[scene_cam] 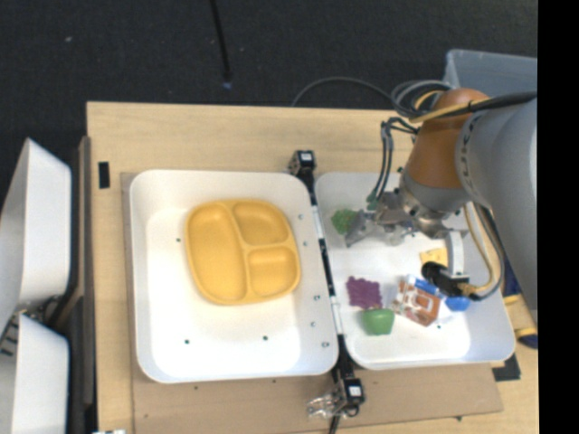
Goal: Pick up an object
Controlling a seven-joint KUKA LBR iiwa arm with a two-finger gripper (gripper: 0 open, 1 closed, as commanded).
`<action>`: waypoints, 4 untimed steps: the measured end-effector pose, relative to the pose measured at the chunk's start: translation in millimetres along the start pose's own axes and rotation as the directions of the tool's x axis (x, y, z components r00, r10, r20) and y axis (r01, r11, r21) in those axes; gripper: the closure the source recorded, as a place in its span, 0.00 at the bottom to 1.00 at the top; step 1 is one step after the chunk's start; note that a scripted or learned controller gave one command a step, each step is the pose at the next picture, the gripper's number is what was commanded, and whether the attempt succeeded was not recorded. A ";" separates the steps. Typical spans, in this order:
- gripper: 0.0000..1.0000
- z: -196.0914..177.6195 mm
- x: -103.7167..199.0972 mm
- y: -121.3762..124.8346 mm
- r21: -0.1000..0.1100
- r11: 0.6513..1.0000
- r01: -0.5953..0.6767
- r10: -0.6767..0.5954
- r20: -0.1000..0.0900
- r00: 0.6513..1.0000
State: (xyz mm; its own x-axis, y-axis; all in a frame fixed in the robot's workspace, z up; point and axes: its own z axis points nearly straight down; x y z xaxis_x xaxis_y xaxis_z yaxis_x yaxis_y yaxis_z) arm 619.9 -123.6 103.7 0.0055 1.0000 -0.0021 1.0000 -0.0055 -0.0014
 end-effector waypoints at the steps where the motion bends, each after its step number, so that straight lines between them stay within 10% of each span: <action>1: 1.00 -14.3 -0.9 1.6 -0.007 1.000 -0.004 0.004 0.000 1.000; 3: 1.00 -123.3 -7.6 -5.2 -0.009 1.000 0.008 -0.008 -0.001 1.000; 4: 1.00 -137.0 47.1 -13.7 -0.004 1.000 0.013 -0.013 -0.004 1.000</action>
State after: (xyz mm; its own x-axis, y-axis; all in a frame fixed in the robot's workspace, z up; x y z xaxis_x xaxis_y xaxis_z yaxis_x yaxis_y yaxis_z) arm 606.6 -76.1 240.5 -0.0078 1.0000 0.0020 1.0000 0.0078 0.0021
